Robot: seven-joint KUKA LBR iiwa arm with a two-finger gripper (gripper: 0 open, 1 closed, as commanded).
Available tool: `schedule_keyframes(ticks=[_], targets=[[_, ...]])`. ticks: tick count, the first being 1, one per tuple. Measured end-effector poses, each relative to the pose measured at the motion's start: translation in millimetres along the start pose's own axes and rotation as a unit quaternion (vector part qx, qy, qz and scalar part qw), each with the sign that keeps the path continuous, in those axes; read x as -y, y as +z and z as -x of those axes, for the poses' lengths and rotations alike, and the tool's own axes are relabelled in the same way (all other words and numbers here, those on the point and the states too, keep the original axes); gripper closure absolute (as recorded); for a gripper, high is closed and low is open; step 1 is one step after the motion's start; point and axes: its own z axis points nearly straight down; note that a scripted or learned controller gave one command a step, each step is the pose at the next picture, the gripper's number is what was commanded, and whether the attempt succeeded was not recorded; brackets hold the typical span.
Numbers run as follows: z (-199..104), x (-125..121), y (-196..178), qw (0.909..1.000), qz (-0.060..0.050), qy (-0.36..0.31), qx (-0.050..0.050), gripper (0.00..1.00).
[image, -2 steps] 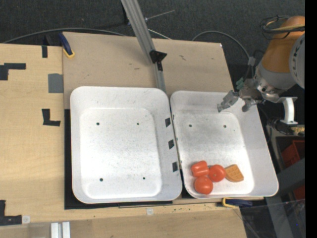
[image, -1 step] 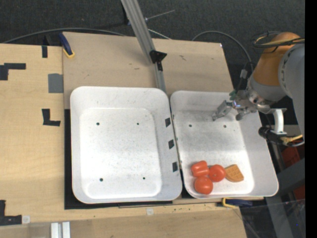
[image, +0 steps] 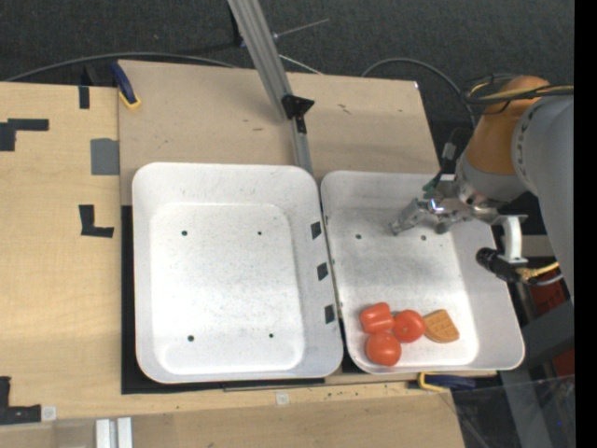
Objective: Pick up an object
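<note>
Hand (image: 410, 220) over upper part of right bin (image: 392, 269), nothing between its fingers; open or closed, cannot tell. Tomatoes (image: 384, 329) and orange cracker (image: 441, 326) clustered at that bin's near edge, well apart from hand. Better: travel toward cluster, descend on one outer piece, avoid bin wall.

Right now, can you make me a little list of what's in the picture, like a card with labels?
bins: two white bins side by side, the left bin and the right bin
red things: three small red objects bunched at the near end of the right bin
orange thing: one orange-brown piece just right of the red ones
gripper: the gripper sits over the far part of the right bin, away from the objects
holding anything: nothing seen between its fingers
arm: grey arm with orange band coming in from the right
</note>
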Motion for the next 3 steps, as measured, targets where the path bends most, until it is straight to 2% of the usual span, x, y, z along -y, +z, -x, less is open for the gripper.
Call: schedule_keyframes(ticks=[1, 2, 3], targets=[[0, -1, -12, 1.0, 0.001, -0.001, 0.0, 1.0], [7, 0, -58, 1.0, 0.003, 0.0, 0.0, 1.0], [0, 0, -103, 1.0, 0.004, 0.0, 0.0, 1.0]])
